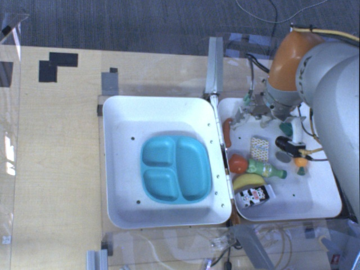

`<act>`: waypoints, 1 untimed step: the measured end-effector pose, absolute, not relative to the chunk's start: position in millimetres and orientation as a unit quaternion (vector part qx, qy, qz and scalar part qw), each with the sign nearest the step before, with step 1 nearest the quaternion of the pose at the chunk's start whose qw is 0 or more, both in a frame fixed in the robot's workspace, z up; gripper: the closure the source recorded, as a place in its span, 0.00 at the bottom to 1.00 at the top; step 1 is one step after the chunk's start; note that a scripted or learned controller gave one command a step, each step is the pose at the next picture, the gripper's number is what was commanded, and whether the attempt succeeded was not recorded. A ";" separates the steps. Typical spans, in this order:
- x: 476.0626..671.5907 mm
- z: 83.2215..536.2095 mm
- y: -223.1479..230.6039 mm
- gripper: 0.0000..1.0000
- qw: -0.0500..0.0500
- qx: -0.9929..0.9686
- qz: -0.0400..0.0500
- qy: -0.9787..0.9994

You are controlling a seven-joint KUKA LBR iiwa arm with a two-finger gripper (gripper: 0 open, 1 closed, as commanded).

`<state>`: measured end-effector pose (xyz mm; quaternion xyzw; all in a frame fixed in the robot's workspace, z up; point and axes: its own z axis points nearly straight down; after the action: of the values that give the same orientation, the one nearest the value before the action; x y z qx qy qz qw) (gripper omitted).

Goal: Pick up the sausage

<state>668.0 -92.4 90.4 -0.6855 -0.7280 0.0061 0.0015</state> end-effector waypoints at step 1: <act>667.8 89.9 -97.1 0.00 0.000 -0.711 0.007 -0.704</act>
<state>667.8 -97.1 89.9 -0.7106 -0.7036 0.0066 -0.0001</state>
